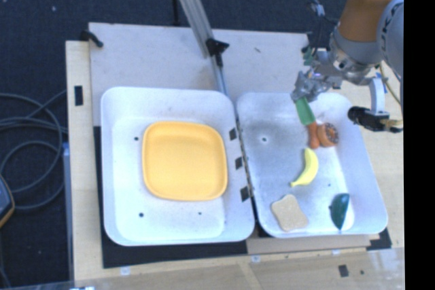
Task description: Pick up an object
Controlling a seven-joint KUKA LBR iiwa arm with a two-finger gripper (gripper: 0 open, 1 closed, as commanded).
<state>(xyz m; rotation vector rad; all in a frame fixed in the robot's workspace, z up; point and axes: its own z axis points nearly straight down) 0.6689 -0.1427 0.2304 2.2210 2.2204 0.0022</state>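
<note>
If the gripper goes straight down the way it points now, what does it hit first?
Most likely the carrot: the gripper hangs right at its green top in the right bin. Depth is unclear from this slanted view.

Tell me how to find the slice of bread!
Look at the right bin, the one with small toys in it, not the one holding the yellow plate. Go to its near edge, below the banana. The slice of bread is the flat tan piece lying left of the teal toy, the only pale brown thing there.
</note>
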